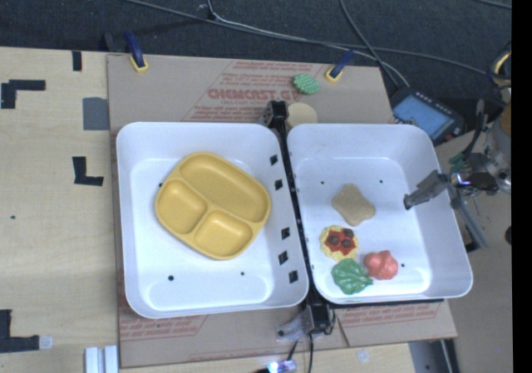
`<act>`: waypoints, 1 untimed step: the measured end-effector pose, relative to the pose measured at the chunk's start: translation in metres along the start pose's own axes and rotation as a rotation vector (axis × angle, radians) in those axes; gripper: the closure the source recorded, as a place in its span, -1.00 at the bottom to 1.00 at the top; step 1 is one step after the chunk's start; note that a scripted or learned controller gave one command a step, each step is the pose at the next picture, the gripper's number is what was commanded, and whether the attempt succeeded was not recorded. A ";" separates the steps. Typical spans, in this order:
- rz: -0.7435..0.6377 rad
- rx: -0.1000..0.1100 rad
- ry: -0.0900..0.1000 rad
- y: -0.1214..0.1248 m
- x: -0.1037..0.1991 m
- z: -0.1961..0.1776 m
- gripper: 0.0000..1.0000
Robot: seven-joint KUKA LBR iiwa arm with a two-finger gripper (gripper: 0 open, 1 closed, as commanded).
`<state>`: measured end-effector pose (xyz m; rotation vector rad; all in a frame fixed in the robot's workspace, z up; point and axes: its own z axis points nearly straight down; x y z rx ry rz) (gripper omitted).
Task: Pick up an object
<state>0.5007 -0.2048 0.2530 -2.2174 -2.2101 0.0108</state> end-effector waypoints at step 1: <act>-0.004 -0.012 -0.003 0.002 0.000 -0.006 -1.00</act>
